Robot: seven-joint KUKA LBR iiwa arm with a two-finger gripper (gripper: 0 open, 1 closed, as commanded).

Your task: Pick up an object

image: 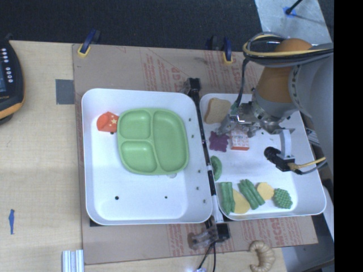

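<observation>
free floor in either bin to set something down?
Left bin: bare strip along the near edge, below the green divided plate, and a narrower strip down its left side under the red toy. Right bin: crowded. Gripper over the middle, bread at back, vegetables along the front.

Purple piece (218, 141) lies flat on the floor of the right bin (295, 200), close to its left wall. Just right of it sits a small white and red packet (240, 143), and up near that bin's top left corner, a tan bread slice (216, 110).
</observation>
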